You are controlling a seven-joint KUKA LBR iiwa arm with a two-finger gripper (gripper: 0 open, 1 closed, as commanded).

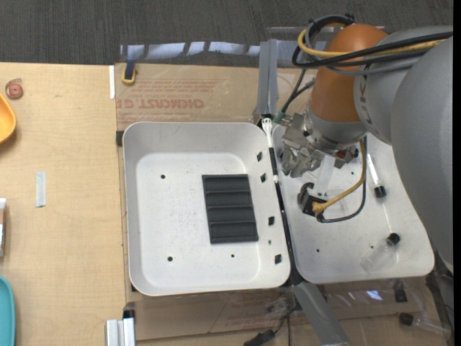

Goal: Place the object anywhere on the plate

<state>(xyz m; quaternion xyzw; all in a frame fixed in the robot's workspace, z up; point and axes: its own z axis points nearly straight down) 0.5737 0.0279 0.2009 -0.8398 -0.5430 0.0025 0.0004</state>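
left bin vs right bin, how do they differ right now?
The left bin lies in open view with a dark ribbed rectangular block near its middle; the right bin is partly covered by the arm, and the claw hangs over its left part. No such block shows in the right bin. Both are shallow, white and round-cornered, side by side.

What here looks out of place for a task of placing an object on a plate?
The left white bin holds a black ribbed rectangular block, lying slightly askew, but no plate. The gripper hangs over the right white bin.
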